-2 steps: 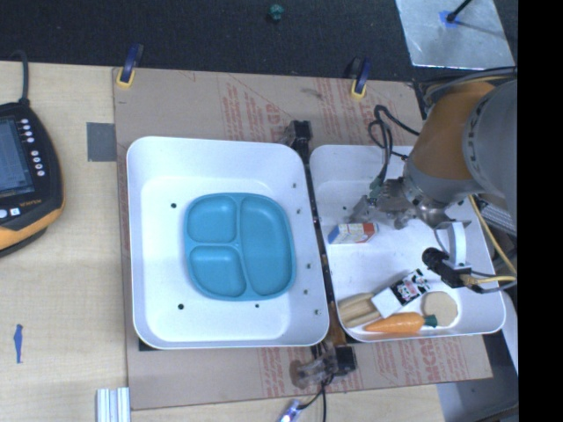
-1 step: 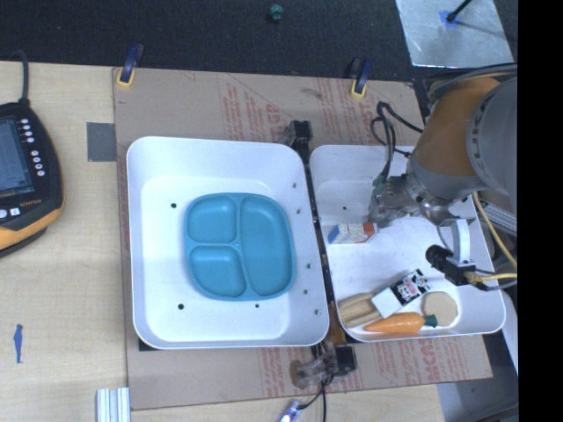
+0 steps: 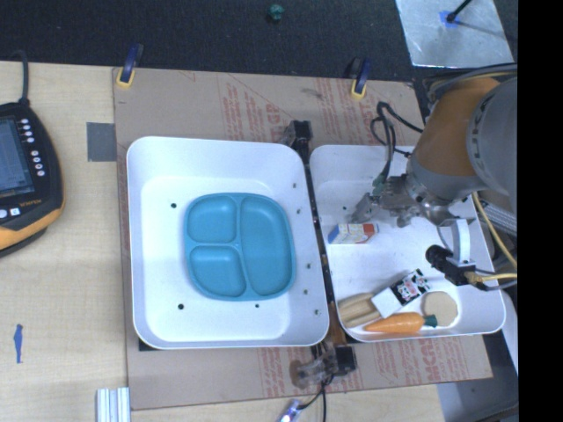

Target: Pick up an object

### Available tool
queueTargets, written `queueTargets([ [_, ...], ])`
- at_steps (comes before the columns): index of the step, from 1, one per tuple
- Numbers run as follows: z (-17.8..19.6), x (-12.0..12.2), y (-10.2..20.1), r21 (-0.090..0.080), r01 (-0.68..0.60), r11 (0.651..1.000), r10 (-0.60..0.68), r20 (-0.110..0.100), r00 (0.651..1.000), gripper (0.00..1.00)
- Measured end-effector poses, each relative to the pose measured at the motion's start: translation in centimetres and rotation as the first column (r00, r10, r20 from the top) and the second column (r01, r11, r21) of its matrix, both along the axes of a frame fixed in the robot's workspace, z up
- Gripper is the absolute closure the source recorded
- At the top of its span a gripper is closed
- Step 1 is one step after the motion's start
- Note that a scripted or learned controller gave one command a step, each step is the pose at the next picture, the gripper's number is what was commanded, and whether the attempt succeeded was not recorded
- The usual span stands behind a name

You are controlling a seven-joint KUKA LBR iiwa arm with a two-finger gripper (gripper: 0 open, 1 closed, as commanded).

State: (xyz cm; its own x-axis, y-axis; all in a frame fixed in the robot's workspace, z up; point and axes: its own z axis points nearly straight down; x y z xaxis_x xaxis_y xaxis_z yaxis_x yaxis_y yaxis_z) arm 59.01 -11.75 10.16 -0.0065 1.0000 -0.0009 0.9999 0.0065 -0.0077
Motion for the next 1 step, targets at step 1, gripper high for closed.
queueTargets([
  [1, 1.01, 0.0, -0.08, 0.0, 0.0, 1.0, 0.0, -0.001, 1.0, 1.0],
])
